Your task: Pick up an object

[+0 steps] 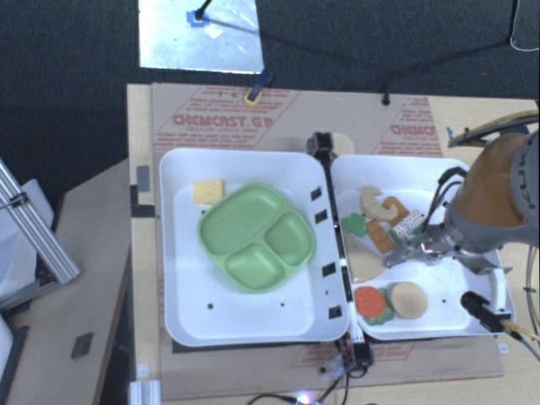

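My arm reaches in from the right, and my end effector (403,254) is down inside the right bin (439,323), low among a cluster of play food. I cannot tell how it is set or whether it has hold of anything; the wrist hides that.

Just beside it lie an orange strip-shaped piece (379,238), a green leafy piece (353,224) and a pale tan piece (371,197) further back. A small speckled white block (409,224) sits touching or nearly touching my wrist.

Nearer the front wall rest a red tomato slice on green (370,303) and a tan bun (408,299), side by side, apart from my reach.

The left bin (181,310) carries a green divided plate (256,236) and a yellow square (207,191). Both bins sit on the bench (354,112).

I judge I am lowered here to close on the orange piece or the speckled block.
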You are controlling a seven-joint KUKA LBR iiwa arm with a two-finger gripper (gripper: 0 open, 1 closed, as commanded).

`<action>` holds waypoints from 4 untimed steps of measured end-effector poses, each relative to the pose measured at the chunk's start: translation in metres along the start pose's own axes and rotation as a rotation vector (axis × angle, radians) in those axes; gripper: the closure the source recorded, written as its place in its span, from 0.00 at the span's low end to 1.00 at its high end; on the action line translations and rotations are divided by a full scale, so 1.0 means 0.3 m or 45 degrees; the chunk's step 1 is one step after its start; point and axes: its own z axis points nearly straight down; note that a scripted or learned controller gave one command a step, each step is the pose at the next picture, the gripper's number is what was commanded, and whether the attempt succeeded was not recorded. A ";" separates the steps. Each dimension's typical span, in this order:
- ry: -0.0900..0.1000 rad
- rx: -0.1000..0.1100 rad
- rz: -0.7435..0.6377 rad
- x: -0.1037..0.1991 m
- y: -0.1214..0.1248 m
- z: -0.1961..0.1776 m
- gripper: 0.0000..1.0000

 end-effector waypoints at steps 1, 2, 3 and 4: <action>0.000 -0.002 0.001 0.000 0.002 0.008 0.00; 0.000 -0.004 0.001 0.000 0.005 -0.028 1.00; -0.003 -0.010 -0.004 0.011 0.012 -0.240 1.00; -0.002 -0.008 -0.004 0.012 0.024 -0.385 1.00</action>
